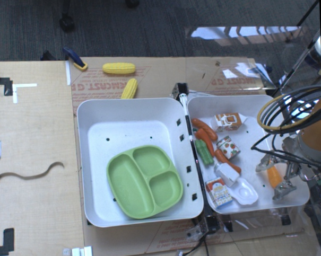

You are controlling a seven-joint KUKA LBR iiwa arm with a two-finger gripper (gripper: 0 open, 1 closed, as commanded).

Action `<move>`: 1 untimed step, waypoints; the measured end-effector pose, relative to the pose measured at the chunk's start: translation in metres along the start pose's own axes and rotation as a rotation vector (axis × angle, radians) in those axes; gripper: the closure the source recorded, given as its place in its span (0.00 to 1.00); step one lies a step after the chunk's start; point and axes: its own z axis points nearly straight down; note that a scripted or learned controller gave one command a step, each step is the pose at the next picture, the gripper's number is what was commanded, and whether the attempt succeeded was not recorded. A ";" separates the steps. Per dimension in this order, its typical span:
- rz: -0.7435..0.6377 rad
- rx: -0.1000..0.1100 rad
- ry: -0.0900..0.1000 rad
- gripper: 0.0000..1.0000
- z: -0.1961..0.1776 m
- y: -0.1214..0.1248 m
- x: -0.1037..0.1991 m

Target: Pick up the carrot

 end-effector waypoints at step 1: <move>-0.005 0.003 -0.005 1.00 -0.010 0.000 -0.003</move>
